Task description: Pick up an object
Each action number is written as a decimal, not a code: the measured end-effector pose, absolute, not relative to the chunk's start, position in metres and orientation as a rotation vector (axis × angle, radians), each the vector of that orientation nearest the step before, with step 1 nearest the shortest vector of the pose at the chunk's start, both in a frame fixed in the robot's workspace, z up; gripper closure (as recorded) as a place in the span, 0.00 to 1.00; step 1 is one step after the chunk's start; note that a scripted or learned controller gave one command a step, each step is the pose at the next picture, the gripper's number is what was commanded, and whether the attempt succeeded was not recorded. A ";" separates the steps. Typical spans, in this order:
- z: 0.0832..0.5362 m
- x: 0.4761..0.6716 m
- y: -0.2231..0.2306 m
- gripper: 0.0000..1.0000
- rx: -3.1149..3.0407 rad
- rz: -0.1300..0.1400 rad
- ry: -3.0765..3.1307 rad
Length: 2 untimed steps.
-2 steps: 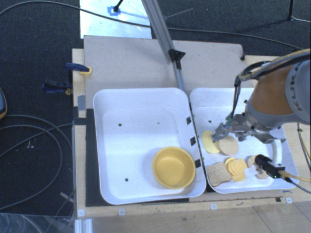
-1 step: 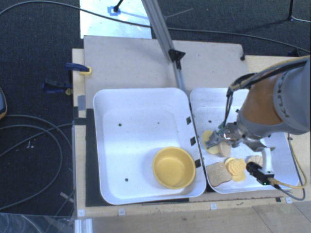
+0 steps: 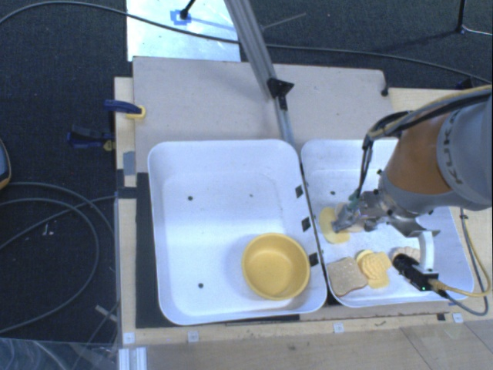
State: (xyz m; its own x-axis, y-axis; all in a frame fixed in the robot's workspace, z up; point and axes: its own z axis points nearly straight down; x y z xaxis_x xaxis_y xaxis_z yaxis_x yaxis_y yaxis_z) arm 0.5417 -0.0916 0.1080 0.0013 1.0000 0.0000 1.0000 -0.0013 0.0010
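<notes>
Tan and flat, a toast-like slice (image 3: 347, 275) lies at the near edge of the right bin (image 3: 327, 160), touching a ridged yellow waffle-like piece (image 3: 374, 267). Just beyond them a pale yellow disc (image 3: 333, 226) rests under the gripper (image 3: 350, 216), whose opening I cannot tell from here. These pieces are thin and lie flat, so I judge a grasp could slide off or close on nothing; the bin wall beside the disc might also block the approach. In the left bin (image 3: 177, 168) sits a yellow bowl (image 3: 275, 265). No legible writing or brand appears anywhere.
</notes>
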 end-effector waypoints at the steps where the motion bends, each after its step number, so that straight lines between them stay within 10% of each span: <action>1: 0.151 0.543 -0.092 1.00 2.215 0.004 2.223; 2: 0.213 0.548 -0.086 1.00 2.211 0.009 2.223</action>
